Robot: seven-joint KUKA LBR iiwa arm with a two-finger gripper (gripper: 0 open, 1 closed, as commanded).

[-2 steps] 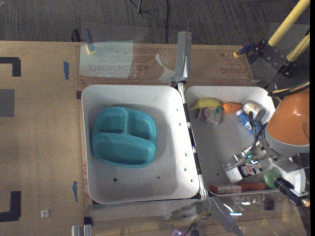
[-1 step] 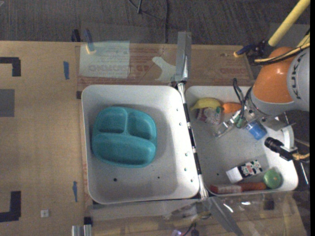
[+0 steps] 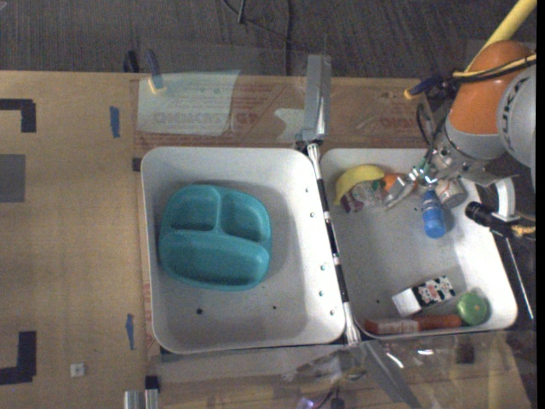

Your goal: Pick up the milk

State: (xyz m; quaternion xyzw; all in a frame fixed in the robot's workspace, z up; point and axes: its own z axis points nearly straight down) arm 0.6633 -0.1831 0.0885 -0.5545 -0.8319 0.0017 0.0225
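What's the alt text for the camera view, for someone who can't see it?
The grey arm's tool hovers over the right bin near a banana and blue bottle, far from the milk carton lying by the front wall. The left bin holds a teal divided plate.

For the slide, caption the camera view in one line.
KUKA arm's gripper at the right bin's far edge, while the milk lies near its front beside a green ball.
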